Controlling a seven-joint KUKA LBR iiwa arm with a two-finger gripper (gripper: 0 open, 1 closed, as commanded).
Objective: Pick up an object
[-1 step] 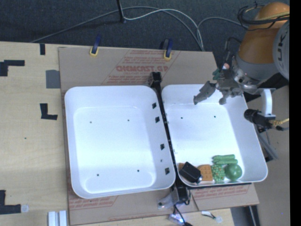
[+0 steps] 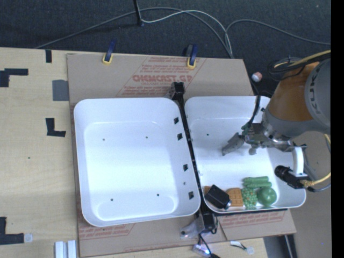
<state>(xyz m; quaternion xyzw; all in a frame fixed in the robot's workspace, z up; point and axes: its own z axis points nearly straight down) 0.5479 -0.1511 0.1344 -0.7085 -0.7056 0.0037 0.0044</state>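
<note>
Jaws look spread apart with nothing between them; my gripper (image 2: 236, 144) hangs over bare floor mid-way across the right bin (image 2: 215, 109). So no pick yet, I'd say. The goodies sit well apart from it along the near edge: black object (image 2: 217, 196), orange block (image 2: 234, 196), green toys (image 2: 257, 191). Reach and grab both remain.

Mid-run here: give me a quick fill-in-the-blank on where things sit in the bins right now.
1. The gripper hangs over the ___ bin.
2. The green toy lies near that bin's ___ edge.
3. The black object lies just ___ of the orange block.
4. The arm wears an ___ band.

Missing words: right; front; left; orange
</note>
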